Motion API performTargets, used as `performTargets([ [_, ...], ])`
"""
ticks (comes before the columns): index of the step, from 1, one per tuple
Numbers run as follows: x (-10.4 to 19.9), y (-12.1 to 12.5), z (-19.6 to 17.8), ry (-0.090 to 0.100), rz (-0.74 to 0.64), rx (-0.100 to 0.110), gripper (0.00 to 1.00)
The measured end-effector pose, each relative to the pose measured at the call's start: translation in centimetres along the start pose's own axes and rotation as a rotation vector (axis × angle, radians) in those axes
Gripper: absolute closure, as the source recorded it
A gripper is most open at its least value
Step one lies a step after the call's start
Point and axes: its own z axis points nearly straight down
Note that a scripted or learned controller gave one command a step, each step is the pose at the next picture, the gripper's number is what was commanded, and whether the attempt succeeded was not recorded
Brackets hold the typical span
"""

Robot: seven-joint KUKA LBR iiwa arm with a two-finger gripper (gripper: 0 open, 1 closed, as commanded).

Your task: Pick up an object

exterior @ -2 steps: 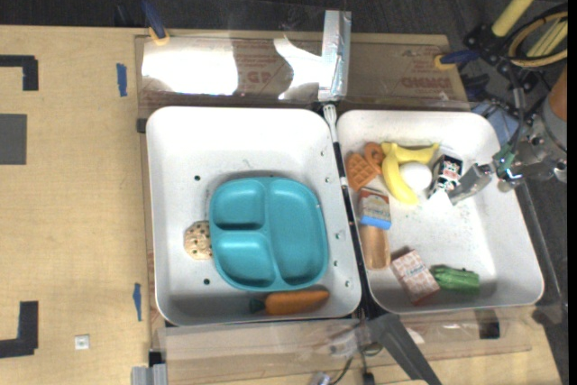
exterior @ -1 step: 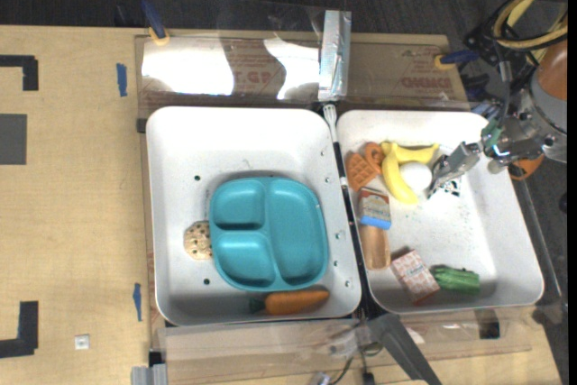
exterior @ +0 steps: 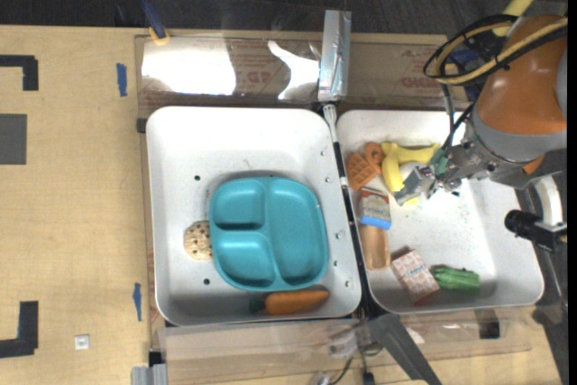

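My gripper (exterior: 417, 182) hangs low in the right bin (exterior: 505, 230), at its upper middle, right beside a yellow banana (exterior: 398, 161) and touching or nearly touching it. An orange waffle-like piece (exterior: 364, 167) lies left of the banana. Below it sit a small blue-and-white packet (exterior: 375, 210) and a tan bread stick (exterior: 375, 246). A pink patterned box (exterior: 413, 273) and a green pickle (exterior: 455, 278) lie near the bin's front. Nothing is visibly between the gripper's tips.
The left bin (exterior: 180, 149) holds a teal divided tray (exterior: 268, 231), a cookie (exterior: 197, 239) at its left and an orange carrot (exterior: 294, 301) along its front. A clear wall stands behind the bins. Cables loop above the orange wrist band (exterior: 523, 99).
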Motion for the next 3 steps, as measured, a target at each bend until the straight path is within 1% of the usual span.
performTargets([
  [1,5.2,-5.0,-7.6,-0.002,0.170,-0.007,0.00],
  [2,2.1,3.0,-3.1,-0.001,0.255,-0.001,0.00],
  [3,0.1,8.3,1.1,-0.003,0.002,-0.006,0.00],
])
